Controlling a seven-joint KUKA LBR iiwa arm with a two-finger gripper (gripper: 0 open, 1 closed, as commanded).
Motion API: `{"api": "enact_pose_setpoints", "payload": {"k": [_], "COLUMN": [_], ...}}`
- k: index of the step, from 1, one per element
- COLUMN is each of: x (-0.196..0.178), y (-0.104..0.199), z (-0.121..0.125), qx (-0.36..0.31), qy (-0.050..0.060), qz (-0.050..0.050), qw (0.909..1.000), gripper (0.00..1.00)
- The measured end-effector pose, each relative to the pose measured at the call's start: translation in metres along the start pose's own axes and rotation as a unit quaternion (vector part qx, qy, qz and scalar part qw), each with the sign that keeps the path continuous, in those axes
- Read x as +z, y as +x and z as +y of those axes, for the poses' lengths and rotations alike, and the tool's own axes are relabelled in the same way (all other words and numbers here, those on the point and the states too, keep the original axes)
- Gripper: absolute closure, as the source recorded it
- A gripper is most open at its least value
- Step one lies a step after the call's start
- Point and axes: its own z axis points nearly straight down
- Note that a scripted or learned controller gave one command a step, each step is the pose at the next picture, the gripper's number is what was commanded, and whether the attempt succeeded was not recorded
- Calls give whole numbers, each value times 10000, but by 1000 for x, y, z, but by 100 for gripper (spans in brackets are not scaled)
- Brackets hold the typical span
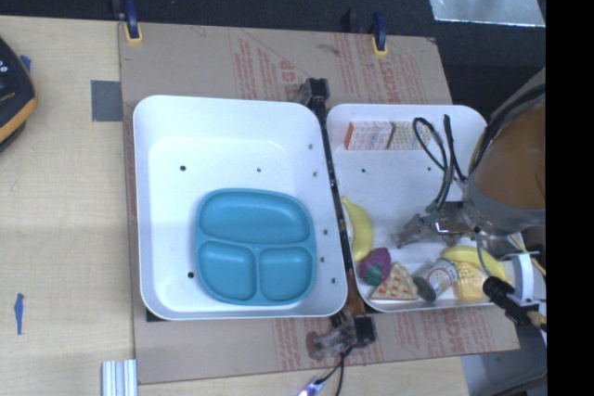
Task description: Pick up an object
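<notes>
Grey two-finger gripper (415,235) hangs low in the right white bin (399,172), jaws seemingly spread and grasping nothing; positioned above the toys: yellow plastic banana (358,225), sandwich wedge (394,283).

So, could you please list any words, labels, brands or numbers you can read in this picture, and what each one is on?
Nothing here reads clearly.
Cardboard sheet: repeated red lettering, too blurred to read.
Small box in the right bin: printed orange and white face, too small to read.
Small can in the right bin: label too blurred to read.
Blue divided plate: no text visible.
</notes>
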Motion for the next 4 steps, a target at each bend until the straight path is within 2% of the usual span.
{"api": "enact_pose_setpoints", "payload": {"k": [1, 2, 3, 4], "x": [0, -1, -11, -102], "y": [56, 50, 49, 92], "z": [-5, 57, 56, 109], "qx": [0, 12, 6, 6], "qy": [-14, -9, 2, -15], "qz": [-9, 1, 1, 2], "qw": [10000, 10000, 10000, 10000], "gripper": [0, 0, 100, 100]}}
